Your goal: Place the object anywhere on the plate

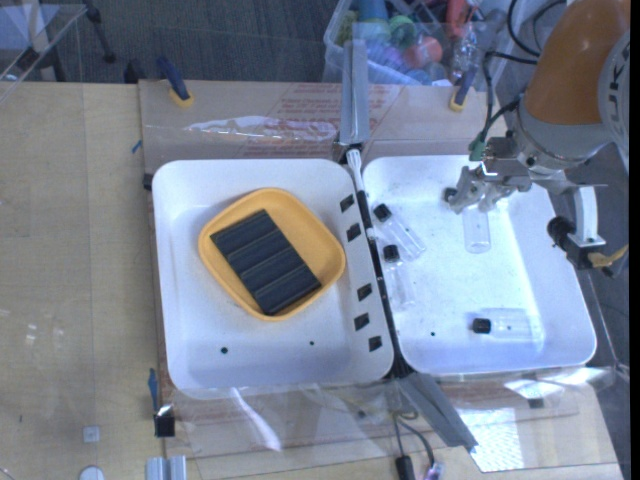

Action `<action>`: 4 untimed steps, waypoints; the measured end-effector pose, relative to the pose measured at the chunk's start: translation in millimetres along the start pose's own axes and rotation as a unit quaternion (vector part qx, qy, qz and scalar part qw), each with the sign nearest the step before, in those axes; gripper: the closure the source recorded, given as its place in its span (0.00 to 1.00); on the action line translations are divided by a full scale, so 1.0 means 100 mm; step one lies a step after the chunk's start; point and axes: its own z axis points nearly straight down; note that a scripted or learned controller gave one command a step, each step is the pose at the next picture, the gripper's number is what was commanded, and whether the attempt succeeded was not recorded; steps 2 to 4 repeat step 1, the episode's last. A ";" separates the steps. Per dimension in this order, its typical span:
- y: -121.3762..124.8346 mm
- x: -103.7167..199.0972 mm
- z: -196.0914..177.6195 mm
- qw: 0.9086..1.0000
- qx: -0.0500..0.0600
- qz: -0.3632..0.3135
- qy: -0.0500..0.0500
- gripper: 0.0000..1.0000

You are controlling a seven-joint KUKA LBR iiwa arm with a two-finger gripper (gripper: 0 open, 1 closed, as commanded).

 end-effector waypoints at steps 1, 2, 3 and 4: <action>0.00 0.00 0.00 1.000 0.000 0.000 0.000 0.00; 0.00 0.00 0.00 1.000 0.000 0.000 0.000 0.00; 0.00 0.00 0.00 1.000 0.000 0.000 0.000 0.00; 0.00 0.00 0.00 1.000 0.000 0.000 0.000 0.00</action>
